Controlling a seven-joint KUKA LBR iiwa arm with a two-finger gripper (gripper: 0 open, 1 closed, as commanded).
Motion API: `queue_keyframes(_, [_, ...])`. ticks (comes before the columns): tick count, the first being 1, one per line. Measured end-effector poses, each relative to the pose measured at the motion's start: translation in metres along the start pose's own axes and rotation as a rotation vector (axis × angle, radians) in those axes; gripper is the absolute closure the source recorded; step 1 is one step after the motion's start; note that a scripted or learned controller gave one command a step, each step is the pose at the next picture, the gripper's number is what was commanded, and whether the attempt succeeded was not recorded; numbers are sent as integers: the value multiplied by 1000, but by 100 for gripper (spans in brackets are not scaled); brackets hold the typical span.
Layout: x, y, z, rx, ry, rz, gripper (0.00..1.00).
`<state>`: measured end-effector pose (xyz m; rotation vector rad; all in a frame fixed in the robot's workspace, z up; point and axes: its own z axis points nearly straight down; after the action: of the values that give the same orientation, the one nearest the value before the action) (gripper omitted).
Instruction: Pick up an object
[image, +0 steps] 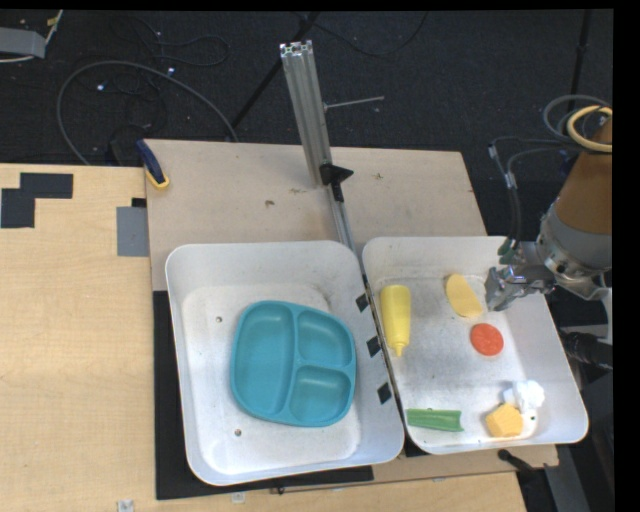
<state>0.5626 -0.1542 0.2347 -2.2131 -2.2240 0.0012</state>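
Arm (585, 215) in from right, hand (503, 288) low, prob. beside yellow piece (463, 296)

- Dark floor (150, 70) strewn with cables (110, 85).
- Pale wooden bench (70, 340).
- Upright metal post (308, 110) behind the bins.

We found two white bins side by side on the worktop (250, 190). The left bin (190, 300) held a teal divided plate (294, 362). The right bin (560, 400) held a yellow bottle (396, 316), a pale yellow piece (463, 296), an orange-red disc (487, 340), a green strip (434, 420), a yellow block (505, 422) and a small white item (530, 393). The end effector (503, 287) stood over the right bin's far right side, just beside the pale yellow piece; we could not judge contact.
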Motion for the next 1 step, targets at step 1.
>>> queue_keyframes(1, [49,0,-4,0,0,0,100])
